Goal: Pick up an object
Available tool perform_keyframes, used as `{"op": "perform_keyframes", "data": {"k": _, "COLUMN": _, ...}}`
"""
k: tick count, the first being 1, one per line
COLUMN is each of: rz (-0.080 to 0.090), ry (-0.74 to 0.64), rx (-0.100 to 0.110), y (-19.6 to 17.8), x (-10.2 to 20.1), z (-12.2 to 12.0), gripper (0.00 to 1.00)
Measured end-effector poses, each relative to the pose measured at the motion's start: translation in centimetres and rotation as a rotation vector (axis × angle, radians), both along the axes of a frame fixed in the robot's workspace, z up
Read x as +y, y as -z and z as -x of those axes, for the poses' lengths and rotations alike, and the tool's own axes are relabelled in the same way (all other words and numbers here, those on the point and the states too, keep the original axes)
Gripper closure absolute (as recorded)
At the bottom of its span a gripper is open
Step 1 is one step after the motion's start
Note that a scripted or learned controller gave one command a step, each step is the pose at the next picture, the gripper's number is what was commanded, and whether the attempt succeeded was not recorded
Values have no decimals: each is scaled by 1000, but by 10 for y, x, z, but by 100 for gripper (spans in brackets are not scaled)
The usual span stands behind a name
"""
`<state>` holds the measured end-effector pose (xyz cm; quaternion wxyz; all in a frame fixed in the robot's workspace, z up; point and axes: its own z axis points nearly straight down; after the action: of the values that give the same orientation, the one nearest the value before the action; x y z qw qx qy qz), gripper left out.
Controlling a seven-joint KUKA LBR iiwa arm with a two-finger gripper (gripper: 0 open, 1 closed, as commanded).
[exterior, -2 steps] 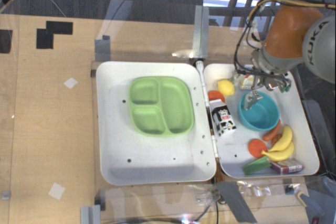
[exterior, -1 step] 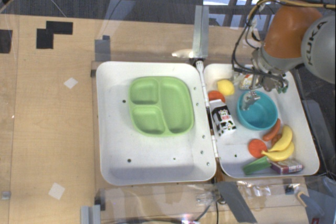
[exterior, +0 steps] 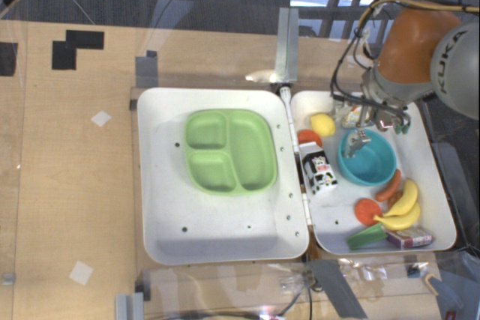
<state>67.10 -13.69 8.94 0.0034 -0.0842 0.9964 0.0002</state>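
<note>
Blue bowl (exterior: 367, 161) sat in the right bin (exterior: 442, 225), with the end effector (exterior: 361, 137) poised over its far-left rim; whether it was spread or pressed together could not be told. Judged an approach step, nothing visibly gripped. Next move likely calls for a straight descent onto the rim, clear of the lemon (exterior: 322, 124) just to the left.

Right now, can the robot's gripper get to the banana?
Probably yes. The banana lies on top near the right bin's front, nothing covering it. The gripper hangs over the blue bowl just behind it, with open space between them.
</note>
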Motion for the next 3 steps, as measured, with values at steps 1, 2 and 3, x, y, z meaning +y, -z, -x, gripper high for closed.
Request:
{"op": "perform_keyframes", "data": {"k": 1, "rz": 2, "ry": 136, "rx": 5, "y": 0, "x": 8, "z": 1, "gripper": 0}}
{"op": "perform_keyframes", "data": {"k": 2, "rz": 6, "ry": 104, "rx": 3, "y": 0, "x": 21, "z": 1, "gripper": 0}}
{"op": "perform_keyframes", "data": {"k": 3, "rz": 2, "ry": 189, "rx": -11, "y": -3, "x": 40, "z": 42, "gripper": 0}}
